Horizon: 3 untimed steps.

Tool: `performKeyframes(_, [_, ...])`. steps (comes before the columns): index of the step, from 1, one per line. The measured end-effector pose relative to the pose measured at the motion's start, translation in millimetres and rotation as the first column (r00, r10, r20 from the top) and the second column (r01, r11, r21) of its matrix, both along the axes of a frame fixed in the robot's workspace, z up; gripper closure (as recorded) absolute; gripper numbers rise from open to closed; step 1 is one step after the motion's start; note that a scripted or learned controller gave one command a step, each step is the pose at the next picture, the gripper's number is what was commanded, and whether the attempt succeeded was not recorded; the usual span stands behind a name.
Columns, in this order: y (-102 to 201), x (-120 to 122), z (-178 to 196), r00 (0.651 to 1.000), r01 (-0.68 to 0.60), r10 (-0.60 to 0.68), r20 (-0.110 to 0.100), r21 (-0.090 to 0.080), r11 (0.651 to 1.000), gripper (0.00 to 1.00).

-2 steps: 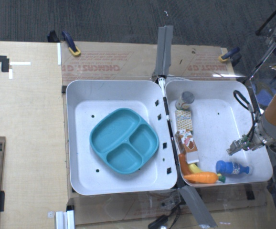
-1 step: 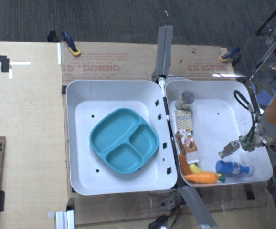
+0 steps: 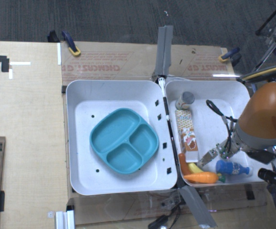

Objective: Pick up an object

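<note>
approach seems the step in hand: gripper (image 3: 206, 159) sits low at the near end of the right bin (image 3: 209, 81), its tip just beside the banana (image 3: 194, 168), the likeliest target. whether it is spread or pressed together i cannot tell. the next move calls for a short shift left and nearer, then a clean close. crowding is the trouble: carrot (image 3: 202, 177) touches the banana on its near side, bottle (image 3: 231, 168) lies just right, box (image 3: 186, 135) just beyond. plate (image 3: 123, 140) lies in the left bin (image 3: 109, 83), well apart.
</note>
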<state>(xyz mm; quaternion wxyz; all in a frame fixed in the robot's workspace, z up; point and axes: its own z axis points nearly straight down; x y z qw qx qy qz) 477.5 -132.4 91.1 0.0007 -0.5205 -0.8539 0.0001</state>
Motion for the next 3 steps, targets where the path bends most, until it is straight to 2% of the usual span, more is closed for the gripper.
performKeyframes(1, [-0.7,0.6,9.0,1.000,0.005,-0.005,0.002,0.000,1.000,1.00])
performKeyframes(2, [-0.6,0.6,9.0,1.000,0.004,-0.004,0.001,0.000,1.000,0.00])
performKeyframes(3, [-1.3,1.1,17.8,1.000,0.008,-0.008,0.003,-0.001,1.000,1.00])
